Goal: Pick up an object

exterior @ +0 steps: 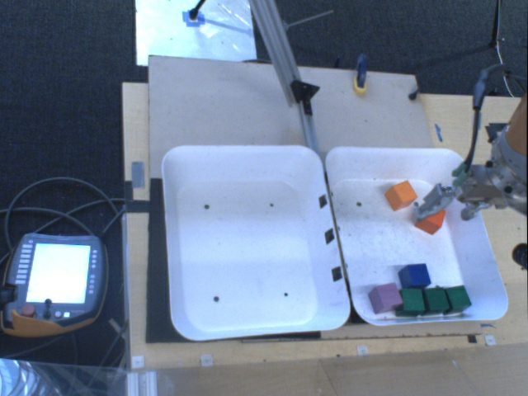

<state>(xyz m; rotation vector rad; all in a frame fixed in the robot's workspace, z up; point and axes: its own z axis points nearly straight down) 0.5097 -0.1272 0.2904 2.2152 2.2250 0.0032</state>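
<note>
Dark carpet round a pale bench (247,97) bearing two white bins side by side: left bin (177,221) and right bin (495,287); gripper (450,207) low over the right bin, near its right wall, fingers apparently apart, one (433,198) slanting down over the red block's top edge, nothing seen clamped between them. Red block (431,223) toward the bin's right wall, probably the target; orange cube (402,195) just beside it, toward the bin's far-left corner; blue cube (414,275), purple cube (384,297) and green blocks (435,300) packed along the near wall, well apart from the gripper. To do the step well: shift toward the bin's middle until the red block lies squarely between the fingers, not under one of them; turn the wrist to meet flat faces, since the block looks skewed; keep the outer finger off the orange cube; descend to the bin floor, close, lift straight up. Hard to make out: whether the slanting finger touches the block or hovers above it; block's far edge covered by that finger; second finger blurred against the gripper body; arm cut off at the right; green blocks hard to count, two or three.
</note>
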